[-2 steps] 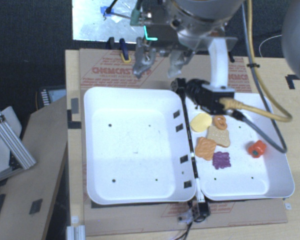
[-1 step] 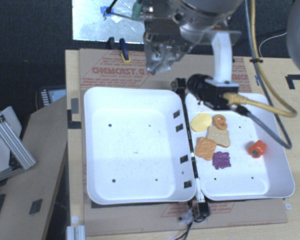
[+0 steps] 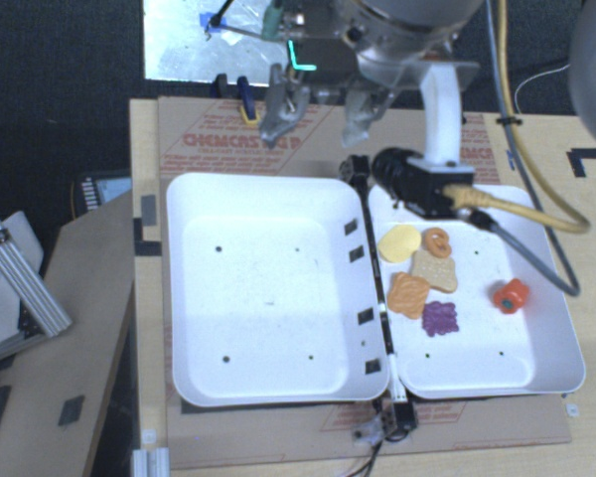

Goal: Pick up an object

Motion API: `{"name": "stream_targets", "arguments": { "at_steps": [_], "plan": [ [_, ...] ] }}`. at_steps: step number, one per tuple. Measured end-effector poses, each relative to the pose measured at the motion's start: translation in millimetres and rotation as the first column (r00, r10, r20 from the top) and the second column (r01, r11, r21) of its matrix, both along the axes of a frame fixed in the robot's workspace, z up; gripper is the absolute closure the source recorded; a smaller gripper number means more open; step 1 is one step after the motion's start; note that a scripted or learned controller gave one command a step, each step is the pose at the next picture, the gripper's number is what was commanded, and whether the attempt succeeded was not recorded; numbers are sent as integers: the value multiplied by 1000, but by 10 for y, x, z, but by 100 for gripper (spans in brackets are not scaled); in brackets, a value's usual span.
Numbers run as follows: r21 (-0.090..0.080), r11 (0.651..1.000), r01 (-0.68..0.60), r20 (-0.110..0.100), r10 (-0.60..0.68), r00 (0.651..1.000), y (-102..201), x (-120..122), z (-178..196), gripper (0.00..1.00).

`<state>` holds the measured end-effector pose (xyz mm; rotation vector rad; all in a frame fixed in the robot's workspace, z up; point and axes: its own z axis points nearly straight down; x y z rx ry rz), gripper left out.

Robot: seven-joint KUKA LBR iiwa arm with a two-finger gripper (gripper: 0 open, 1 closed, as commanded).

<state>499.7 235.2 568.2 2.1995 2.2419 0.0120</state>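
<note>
Camera view: jaws (image 3: pixel 321 115) are being held released, nothing between them, above the surface behind the left bin (image 3: pixel 268 286). In the right bin (image 3: pixel 536 356), food toys are clustered: yellow piece (image 3: pixel 399 242), pretzel (image 3: pixel 437 241), purple grapes (image 3: pixel 439 318), red-orange pepper (image 3: pixel 511 295) apart.
</note>
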Motion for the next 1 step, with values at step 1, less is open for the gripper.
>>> {"name": "stream_targets", "arguments": {
  "at_steps": [1],
  "plan": [
    [2,1000,-2,2,2,1000,3,2,113,100]
  ]
}}
